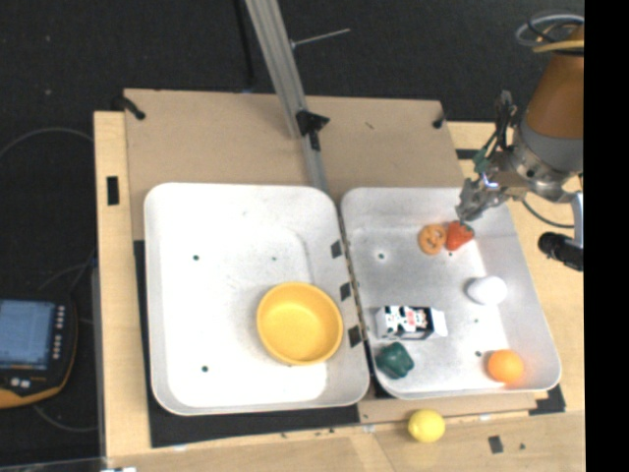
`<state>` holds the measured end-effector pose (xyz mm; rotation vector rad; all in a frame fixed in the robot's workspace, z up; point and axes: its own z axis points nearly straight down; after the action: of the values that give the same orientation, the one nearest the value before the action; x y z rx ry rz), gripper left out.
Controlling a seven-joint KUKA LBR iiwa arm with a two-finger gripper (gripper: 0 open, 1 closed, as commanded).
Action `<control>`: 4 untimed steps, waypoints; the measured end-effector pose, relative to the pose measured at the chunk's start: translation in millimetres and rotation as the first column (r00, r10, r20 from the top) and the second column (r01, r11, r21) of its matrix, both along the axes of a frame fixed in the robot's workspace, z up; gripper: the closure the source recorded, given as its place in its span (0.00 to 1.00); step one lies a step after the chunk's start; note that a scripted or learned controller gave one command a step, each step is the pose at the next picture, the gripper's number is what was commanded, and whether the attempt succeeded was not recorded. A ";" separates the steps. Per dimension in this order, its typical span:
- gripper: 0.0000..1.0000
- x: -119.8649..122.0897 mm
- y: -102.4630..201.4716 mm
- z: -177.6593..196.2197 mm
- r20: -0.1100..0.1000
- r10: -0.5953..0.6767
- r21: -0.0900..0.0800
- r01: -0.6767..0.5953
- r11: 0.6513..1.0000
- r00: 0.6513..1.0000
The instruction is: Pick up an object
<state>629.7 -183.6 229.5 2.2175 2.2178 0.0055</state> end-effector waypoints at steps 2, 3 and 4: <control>1.00 1.3 46.8 27.7 -0.004 0.007 0.003 -0.007 1.000 1.000; 1.00 1.4 99.4 36.2 -0.005 0.008 0.003 -0.008 1.000 1.000; 1.00 -4.0 154.8 28.8 -0.006 0.002 0.002 -0.002 1.000 1.000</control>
<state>625.8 -28.7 258.3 2.2188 2.2238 0.0012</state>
